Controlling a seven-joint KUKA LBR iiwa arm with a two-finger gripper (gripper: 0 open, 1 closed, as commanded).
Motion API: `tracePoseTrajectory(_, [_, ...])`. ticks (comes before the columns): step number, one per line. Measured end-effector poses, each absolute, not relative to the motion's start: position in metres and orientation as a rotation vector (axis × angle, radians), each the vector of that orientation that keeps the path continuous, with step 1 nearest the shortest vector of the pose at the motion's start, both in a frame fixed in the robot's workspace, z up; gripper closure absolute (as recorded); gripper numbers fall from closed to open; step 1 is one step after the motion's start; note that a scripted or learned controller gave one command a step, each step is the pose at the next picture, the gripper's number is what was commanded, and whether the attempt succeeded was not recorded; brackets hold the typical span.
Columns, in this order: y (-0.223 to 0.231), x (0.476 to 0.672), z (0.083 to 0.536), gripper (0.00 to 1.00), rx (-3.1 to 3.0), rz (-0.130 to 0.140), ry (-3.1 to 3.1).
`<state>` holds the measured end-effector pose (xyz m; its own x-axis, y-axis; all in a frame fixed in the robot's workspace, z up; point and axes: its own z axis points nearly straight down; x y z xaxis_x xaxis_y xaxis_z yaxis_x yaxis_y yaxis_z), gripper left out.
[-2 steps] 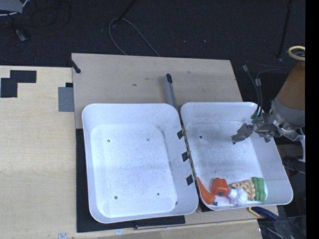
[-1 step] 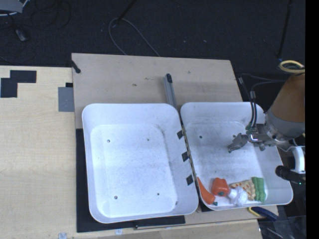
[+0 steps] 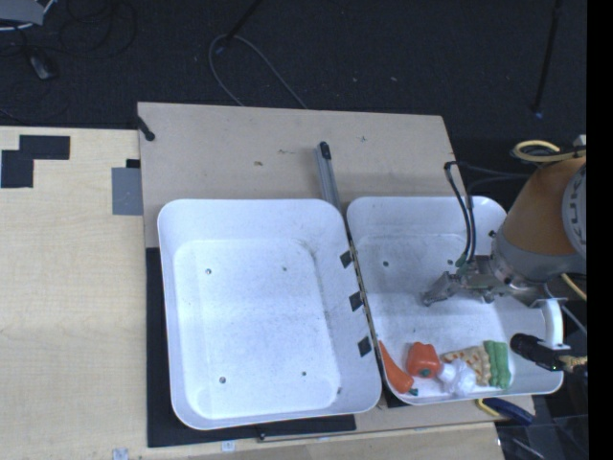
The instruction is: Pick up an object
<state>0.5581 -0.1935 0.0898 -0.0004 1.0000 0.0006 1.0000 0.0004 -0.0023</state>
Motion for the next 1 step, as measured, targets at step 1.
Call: tracePoseTrajectory(1, [-0.1942, 0.5584, 0.1014, 1.00, -2.223, 0.000, -2.220])
